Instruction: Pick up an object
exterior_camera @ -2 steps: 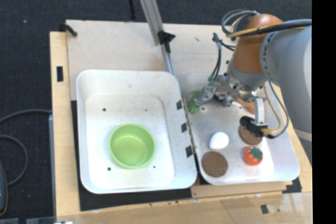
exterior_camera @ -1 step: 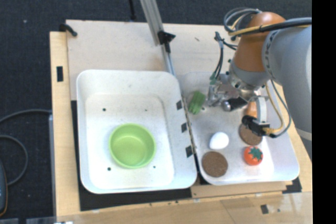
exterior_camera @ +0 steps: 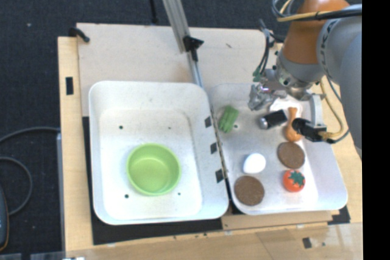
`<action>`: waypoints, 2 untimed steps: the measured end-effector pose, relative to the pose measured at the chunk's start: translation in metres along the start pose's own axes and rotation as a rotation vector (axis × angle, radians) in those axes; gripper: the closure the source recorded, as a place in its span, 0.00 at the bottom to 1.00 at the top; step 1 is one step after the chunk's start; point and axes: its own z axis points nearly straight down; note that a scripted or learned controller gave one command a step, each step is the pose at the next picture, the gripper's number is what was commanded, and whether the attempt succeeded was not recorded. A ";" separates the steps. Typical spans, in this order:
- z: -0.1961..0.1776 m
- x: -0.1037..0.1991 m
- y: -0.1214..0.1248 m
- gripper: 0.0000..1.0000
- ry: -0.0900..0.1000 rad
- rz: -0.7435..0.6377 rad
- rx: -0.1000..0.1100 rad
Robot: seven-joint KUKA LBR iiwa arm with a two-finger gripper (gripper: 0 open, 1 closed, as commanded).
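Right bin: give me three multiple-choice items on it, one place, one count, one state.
1. Where does the green bowl sit?
A. left bin
B. right bin
C. bare bench

2. How many brown discs lie in the right bin?
A. one
B. two
C. four

3. How does the red tomato toy lie?
A. between the jaws
B. free on the bin floor
C. inside the bowl

Answers:
1 A, the bowl rests in the left bin.
2 B, one disc near the front edge, another beside the tomato.
3 B, it lies apart from the gripper.
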 end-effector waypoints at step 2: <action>-0.043 0.044 0.008 1.00 0.002 -0.005 0.003</action>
